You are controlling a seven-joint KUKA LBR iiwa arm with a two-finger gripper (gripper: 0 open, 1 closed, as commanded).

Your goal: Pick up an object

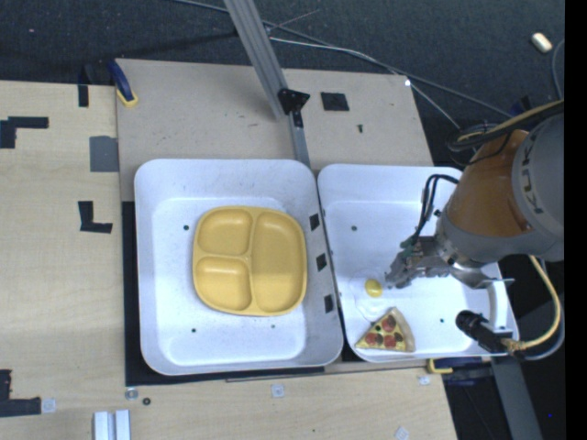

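Note:
A small yellow object (372, 288) lies on the floor of the right bin (367, 195), near its lower middle. A toy pizza slice (387, 332) rests just below it, by the bin's front wall. My gripper (400, 275) hangs low over the right bin, just to the right of the yellow object and above the pizza slice. Nothing shows between it and either object. A yellow divided plate (249, 260) sits in the middle of the left bin (165, 246).
The grey arm with its orange band (491, 200) covers the right side of the right bin. A metal pole (261, 49) slants across the bench behind the bins. Cables trail over the dark floor at the back.

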